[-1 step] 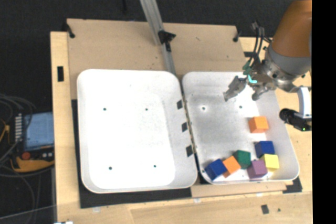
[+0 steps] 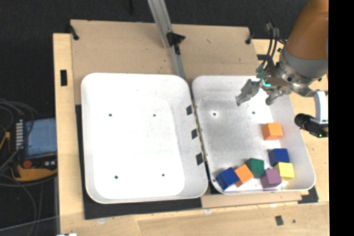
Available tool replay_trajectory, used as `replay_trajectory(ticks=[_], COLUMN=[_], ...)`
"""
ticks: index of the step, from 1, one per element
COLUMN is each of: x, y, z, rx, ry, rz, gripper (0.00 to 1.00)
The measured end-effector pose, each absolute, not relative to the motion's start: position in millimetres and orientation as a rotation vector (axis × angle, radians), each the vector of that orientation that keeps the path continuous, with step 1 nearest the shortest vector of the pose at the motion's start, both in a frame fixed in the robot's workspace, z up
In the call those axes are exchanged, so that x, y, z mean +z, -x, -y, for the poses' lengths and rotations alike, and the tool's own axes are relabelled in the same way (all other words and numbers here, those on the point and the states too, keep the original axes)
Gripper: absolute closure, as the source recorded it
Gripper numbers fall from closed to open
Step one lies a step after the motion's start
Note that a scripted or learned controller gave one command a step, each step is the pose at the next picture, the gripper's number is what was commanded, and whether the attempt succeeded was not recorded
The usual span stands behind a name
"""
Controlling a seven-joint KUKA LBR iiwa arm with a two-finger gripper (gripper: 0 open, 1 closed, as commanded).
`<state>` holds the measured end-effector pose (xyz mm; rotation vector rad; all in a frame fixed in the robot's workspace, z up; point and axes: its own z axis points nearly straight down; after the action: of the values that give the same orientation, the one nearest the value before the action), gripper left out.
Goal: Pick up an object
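Note:
My gripper point(image 2: 259, 95) hangs over the upper middle of the right bin point(image 2: 221, 135), its two grey fingers spread open with nothing between them. Below it and to the right an orange block point(image 2: 272, 130) lies alone on the bin floor. Along the bin's near edge sit a blue block point(image 2: 227, 177), an orange block point(image 2: 244, 173), a green block point(image 2: 256, 166), a purple block point(image 2: 271, 178), a yellow block point(image 2: 286, 169) and a dark blue block point(image 2: 279, 156).
The left bin point(image 2: 138, 135) adjoins the right one at a hinged seam. A slanted metal rail point(image 2: 157, 5) runs from the top down to the bins' junction. Cables and a blue box point(image 2: 40, 138) lie off the bench's left side.

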<state>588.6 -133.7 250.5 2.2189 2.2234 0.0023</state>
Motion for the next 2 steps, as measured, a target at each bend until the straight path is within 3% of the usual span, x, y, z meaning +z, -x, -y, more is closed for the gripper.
replay_trajectory(ticks=[2], x=[154], y=[-588.8], z=[144], rx=[-0.006], ry=[-2.227], rz=[-2.218], gripper=[0.00])
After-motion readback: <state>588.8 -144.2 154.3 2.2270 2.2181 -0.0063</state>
